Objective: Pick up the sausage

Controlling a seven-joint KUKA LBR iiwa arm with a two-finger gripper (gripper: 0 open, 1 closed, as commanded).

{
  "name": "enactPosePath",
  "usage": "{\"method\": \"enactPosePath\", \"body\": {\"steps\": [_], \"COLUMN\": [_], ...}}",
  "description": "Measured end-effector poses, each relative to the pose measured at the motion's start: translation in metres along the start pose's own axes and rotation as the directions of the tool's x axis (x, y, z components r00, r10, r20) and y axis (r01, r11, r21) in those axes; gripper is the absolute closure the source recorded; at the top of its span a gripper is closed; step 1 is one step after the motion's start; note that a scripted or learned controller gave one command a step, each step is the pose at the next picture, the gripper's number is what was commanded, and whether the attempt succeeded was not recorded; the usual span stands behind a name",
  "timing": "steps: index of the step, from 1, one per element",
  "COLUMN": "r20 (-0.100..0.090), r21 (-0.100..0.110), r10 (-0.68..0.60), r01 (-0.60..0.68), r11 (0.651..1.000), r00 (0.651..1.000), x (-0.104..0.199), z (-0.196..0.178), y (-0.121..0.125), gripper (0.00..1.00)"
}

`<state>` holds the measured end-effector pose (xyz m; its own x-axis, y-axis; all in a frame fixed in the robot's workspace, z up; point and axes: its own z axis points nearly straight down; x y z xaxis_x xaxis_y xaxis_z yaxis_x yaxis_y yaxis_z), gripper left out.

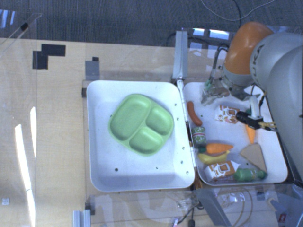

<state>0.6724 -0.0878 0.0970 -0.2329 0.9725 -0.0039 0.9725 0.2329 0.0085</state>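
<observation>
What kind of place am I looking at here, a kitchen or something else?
Most likely a robotics lab, not a kitchen. A grey robot arm reaches over two white bins on a bench, the food such as the sausage looks like plastic toys, and cables trail across the carpet.

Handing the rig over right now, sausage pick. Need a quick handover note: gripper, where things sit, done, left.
Gripper: over the upper part of the right bin, above and right of the sausage; nothing visibly between its fingers, and whether they are open or shut cannot be told from this view.
Sausage: lies in the right bin against its left wall, above the small can. Apart from the gripper.
Other items: carrot, banana and more toy food lower in the right bin; green divided plate in the left bin.
Done: no pick made yet.
Left: move over the sausage, descend, grasp, lift.
</observation>
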Motion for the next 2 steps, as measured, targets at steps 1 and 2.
{"method": "enactPosePath", "body": {"steps": [1,2], "r20": [0.0,-0.003], "r21": [0.0,0.005], "r10": [0.0,-0.038], "r01": [0.0,0.038], "r11": [1.0,0.999], "r00": [1.0,0.999], "x": [0.0,-0.0016], "z": [0.0001,0.0098], "y": [-0.0001,-0.0023], "gripper": [0.0,0.0]}}
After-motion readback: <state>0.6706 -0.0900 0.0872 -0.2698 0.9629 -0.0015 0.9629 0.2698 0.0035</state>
